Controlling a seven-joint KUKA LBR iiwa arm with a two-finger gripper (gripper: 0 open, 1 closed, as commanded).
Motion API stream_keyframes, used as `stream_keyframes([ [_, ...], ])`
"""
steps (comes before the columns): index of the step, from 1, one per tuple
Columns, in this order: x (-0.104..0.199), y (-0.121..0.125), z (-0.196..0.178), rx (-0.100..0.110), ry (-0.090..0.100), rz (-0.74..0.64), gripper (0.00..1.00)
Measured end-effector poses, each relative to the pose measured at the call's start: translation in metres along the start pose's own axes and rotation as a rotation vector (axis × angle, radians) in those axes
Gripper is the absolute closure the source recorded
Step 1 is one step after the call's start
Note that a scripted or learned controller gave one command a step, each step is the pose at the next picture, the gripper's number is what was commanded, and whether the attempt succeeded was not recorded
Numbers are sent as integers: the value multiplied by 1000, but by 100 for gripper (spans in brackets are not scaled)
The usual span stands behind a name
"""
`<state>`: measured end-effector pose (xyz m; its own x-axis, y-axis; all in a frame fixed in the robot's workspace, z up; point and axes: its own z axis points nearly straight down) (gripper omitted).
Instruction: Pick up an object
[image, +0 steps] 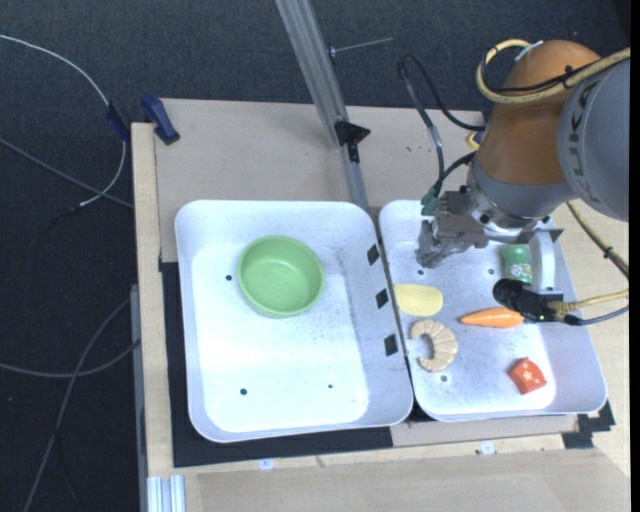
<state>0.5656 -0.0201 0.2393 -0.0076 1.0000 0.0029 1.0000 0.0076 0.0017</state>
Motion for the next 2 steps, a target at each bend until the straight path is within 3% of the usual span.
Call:
stream_keyframes([
  [2, 96, 61, 15, 1, 0, 2, 100],
])
